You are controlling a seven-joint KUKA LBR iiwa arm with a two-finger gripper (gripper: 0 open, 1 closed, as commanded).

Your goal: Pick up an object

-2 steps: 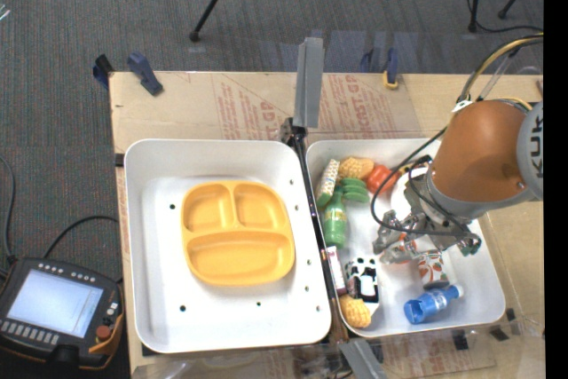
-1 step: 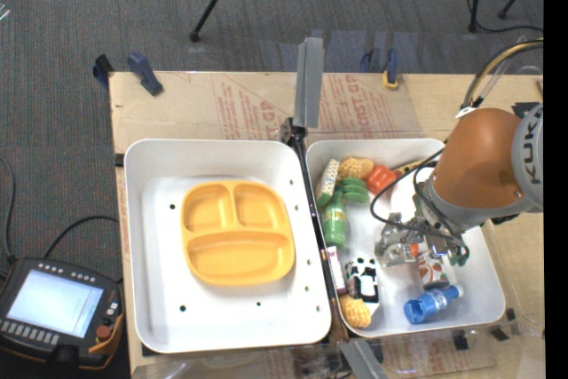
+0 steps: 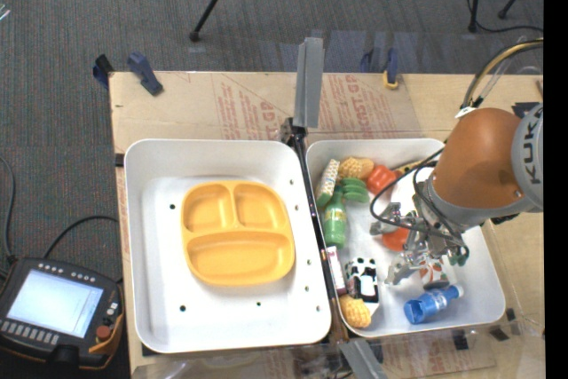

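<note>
Objects: toy pieces scattered in the right bin (image 3: 486,280), none lifted.
Blue bottle (image 3: 432,303): lies on its side near the bin's front right corner, just below the tool.
Green bottle (image 3: 335,222): lies lengthwise along the left wall of the right bin, white cap toward the front.
Corn cob (image 3: 329,177): at the back left, beside a yellow piece (image 3: 357,167) and a green piece (image 3: 353,188).
Orange piece (image 3: 381,178): back centre, near a thin dark cable.
Black-and-white toy (image 3: 361,279): front left, touching a second yellow piece (image 3: 356,311) at the front wall.
Red-orange item (image 3: 394,238): partly hidden under the wrist.
Tool (image 3: 414,266): low over the right bin's middle, metal parts and cables crowding it; spread or pressed together, cannot tell, possibly nothing between.
Arm (image 3: 475,169): grey with orange band, reaching in from the right.
Left bin (image 3: 142,217): carries a yellow divided plate (image 3: 238,232).
Bench (image 3: 213,98): brown board under both bins.
</note>
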